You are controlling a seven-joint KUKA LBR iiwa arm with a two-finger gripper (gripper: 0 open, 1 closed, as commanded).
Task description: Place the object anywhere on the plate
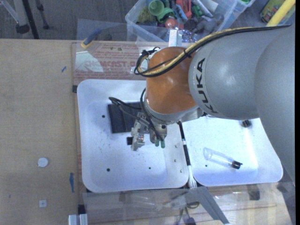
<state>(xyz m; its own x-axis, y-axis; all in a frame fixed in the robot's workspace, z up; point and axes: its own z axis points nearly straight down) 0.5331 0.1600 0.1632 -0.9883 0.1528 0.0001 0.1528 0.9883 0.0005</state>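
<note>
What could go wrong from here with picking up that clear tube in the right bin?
The gripper hangs over the left bin, while the clear tube lies flat in the right bin, so a grasp here likely closes on nothing. The tube is slim and smooth and may slip or roll.

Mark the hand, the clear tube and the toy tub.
hand [149, 142]: camera view, midway between its fingertips.
clear tube [217, 157]: camera view, middle of its clear body.
toy tub [140, 26]: camera view, its near wall.
</note>
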